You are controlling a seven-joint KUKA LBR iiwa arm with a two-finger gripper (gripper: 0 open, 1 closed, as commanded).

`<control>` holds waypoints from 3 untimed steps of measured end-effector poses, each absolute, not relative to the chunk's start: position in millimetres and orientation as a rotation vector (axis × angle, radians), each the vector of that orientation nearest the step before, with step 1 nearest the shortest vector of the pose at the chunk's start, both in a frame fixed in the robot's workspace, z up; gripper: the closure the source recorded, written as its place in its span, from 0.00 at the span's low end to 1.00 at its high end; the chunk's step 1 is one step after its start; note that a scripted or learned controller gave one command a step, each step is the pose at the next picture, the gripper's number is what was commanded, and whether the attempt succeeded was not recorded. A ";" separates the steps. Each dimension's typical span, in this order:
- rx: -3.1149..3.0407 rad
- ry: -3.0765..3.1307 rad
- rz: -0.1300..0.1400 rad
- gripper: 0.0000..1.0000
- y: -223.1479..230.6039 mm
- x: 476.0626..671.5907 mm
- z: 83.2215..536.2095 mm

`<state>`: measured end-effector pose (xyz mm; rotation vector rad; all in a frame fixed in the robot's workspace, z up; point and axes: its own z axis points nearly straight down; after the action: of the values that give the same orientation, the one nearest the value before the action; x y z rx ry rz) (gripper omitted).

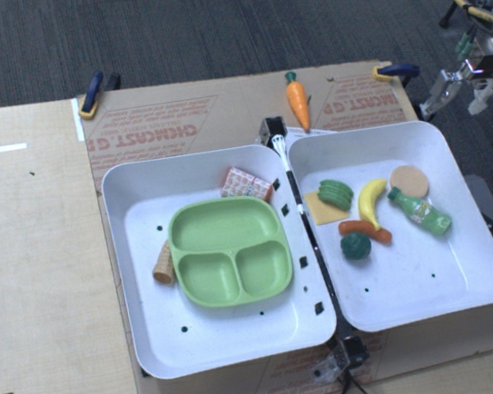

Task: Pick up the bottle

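The bottle (421, 213) is small and green with a pale label. It lies on its side in the right bin (443, 286), near that bin's right wall, with its cap pointing up-left toward a round tan disc (409, 182). My gripper (457, 94) hangs at the upper right, outside the bin and well above and to the right of the bottle. Nothing shows in it.
Left of the bottle lie a banana (372, 202), a red sausage (364, 231), a dark green vegetable (356, 246), a green leafy piece (336, 193) and a yellow slice (322, 212). The left bin (146, 326) holds a green divided plate (232, 251), a cone (162, 266) and a patterned packet (245, 182). A carrot (296, 99) lies behind the bins.
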<state>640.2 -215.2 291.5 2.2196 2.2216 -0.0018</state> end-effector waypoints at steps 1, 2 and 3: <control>2.216 2.223 -0.003 1.00 -215.3 640.7 301.2; 2.509 1.891 -0.001 1.00 -168.2 567.0 275.7; 2.339 2.098 -0.002 1.00 -175.9 477.5 299.1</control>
<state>477.5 -175.9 299.1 2.3390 2.0981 -0.0021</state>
